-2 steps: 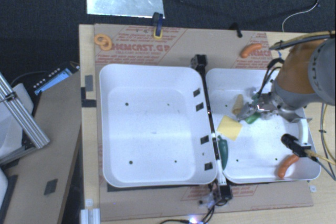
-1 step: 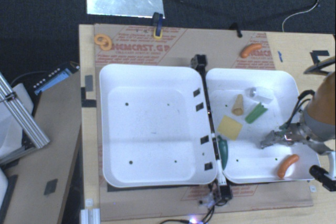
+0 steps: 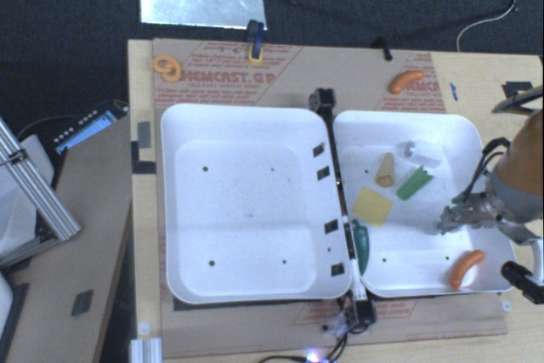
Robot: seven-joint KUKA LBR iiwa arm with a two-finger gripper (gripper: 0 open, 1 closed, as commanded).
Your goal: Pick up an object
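Note:
The right bin [image 3: 459, 127] holds a yellow flat square [image 3: 372, 206], a green block [image 3: 414, 183], a tan cork-like piece [image 3: 387, 169], a clear plastic item [image 3: 421, 153], an orange sausage [image 3: 466, 268] near the front right corner, and a dark green piece [image 3: 361, 246] at its left rim. My gripper [image 3: 450, 221] hangs low over the right side of this bin, just above and left of the orange sausage, right of the yellow square. Nothing shows between its tips.
The left bin [image 3: 246, 200] sits beside it. On the cardboard behind lie a second orange sausage [image 3: 406, 82], a pretzel-shaped ring [image 3: 167, 67] and a yellow-blue clamp [image 3: 254, 42]. A cable runs at the back right.

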